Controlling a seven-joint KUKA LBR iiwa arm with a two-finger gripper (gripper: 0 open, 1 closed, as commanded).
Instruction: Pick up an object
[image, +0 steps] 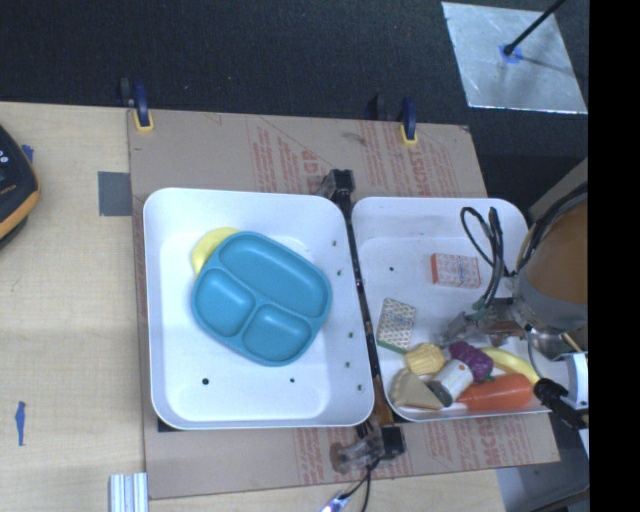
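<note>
Left bin: you've got the left bin (165, 300) holding a blue divided plate (262, 297), three compartments, sitting a little above the bin's middle and turned at an angle.
Under the plate: a yellow object (208, 247) pokes out at the plate's upper left edge; you can't tell what it is, most of it is covered.
Right bin: over to the right bin (400, 225), and this one is crowded along its lower edge.
Upper part of right bin: a small white-and-orange packet (456, 269) lies flat on its own, with a black cable loop (483, 240) just to its right, running down toward the arm.
Middle: a patterned card (396, 321) lies tilted, near the bin's left wall.
Lower cluster: a corn piece (424, 358), a purple piece (470, 358), a small white bottle (453, 381), a beige wedge (420, 392), a banana (512, 361) and an orange carrot (497, 393) are packed together, many touching.
Arm: you see the grey arm (560, 270) coming in at the right edge of the frame, over the right bin's right side.
Pincer: the pincer (478, 322) reaches in just above the purple piece and the banana; whether it is apart or pressed together you cannot tell, it's dark and blurred there.
Task things versus pincer: the lower cluster lies right below the pincer, the packet above it to the left, the blue plate far off to the left in the other bin.
Worktop: both bins rest on a cardboard sheet (260, 150) clamped to the worktop (60, 330).
</note>
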